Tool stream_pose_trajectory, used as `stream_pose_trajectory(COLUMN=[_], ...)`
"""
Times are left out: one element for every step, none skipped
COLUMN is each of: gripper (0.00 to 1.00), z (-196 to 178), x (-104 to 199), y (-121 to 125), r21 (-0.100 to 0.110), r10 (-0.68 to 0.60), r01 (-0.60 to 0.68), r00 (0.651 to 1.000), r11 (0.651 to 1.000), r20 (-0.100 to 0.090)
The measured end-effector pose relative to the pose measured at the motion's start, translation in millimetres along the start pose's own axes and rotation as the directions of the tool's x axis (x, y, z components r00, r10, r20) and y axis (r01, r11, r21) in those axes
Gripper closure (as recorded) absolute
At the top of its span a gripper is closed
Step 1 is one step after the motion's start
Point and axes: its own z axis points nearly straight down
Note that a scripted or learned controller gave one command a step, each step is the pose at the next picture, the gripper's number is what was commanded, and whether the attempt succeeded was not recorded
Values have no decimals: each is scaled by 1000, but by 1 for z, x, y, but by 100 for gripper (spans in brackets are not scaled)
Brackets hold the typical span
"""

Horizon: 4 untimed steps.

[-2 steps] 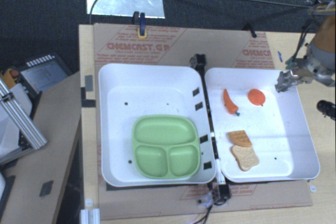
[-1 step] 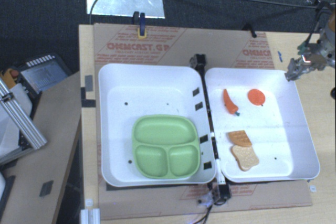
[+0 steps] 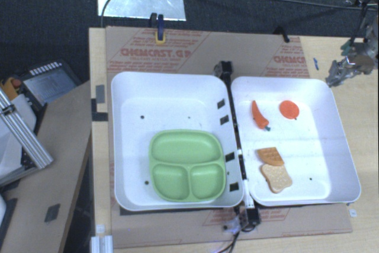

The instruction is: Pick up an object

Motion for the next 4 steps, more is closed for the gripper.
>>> stream_pose_trajectory(gripper=[100,100,100,100], z=[16,29,27,24], x=[55,114,160,207], y=[5,13,24,32], r21=[4,4,2,2], r10=[-3,-4,-3,-2], r01=[3,4,3,2], r00=[1000,1000,1000,1000], r11=[1000,1000,1000,1000], r20=[-2,-3,-2,-2])
